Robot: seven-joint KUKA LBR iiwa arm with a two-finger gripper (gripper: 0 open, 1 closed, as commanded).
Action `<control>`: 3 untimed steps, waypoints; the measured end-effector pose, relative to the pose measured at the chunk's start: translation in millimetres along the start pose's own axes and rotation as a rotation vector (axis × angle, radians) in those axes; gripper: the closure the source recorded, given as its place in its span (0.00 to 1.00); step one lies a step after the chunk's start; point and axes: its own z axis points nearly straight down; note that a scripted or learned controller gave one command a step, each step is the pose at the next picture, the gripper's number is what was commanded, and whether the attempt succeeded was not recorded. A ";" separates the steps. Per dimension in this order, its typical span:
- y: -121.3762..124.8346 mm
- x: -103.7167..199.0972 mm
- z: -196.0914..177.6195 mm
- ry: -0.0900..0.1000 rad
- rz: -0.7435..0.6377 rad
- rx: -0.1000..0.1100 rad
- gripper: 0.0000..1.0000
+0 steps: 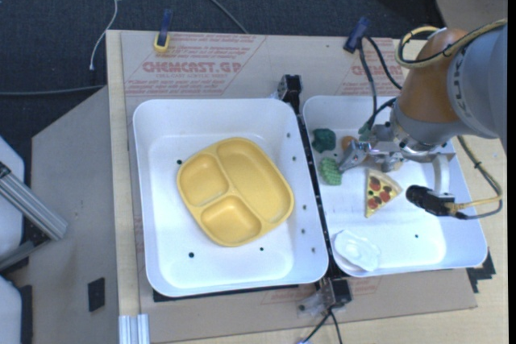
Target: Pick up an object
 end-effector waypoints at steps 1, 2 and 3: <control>1.8 0.0 -14.5 0.000 0.000 -0.007 1.00; 12.7 -4.0 -70.2 -0.004 -0.001 -0.014 1.00; 18.0 -4.1 -134.7 -0.004 -0.002 -0.015 1.00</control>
